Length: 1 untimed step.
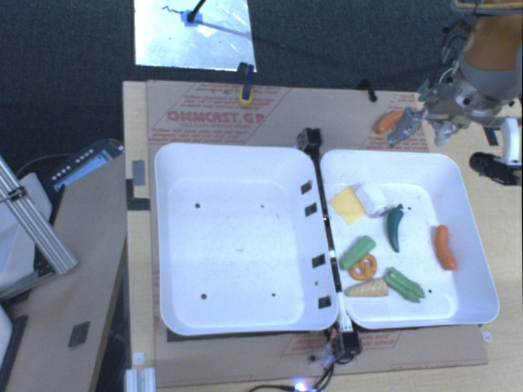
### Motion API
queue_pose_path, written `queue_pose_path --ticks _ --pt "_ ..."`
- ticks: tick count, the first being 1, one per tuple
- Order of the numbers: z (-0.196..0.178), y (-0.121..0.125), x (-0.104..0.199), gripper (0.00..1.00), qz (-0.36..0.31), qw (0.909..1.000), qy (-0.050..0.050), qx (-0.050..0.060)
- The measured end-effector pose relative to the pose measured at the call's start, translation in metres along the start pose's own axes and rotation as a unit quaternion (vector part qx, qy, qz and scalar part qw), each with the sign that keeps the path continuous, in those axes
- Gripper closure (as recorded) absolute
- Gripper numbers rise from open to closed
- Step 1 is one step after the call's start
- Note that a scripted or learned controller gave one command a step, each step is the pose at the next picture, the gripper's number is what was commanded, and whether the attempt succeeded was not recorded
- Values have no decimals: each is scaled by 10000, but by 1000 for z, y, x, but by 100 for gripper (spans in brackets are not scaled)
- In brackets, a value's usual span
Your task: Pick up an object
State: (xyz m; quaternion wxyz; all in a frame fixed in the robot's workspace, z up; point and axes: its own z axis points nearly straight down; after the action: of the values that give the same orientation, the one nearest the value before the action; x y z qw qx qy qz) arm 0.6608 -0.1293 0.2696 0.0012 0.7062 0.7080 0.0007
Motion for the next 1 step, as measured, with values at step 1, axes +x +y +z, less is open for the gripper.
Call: queue_pose_path --ticks 1 --pt "-11 1 0 100 -17 10000 0 -18"
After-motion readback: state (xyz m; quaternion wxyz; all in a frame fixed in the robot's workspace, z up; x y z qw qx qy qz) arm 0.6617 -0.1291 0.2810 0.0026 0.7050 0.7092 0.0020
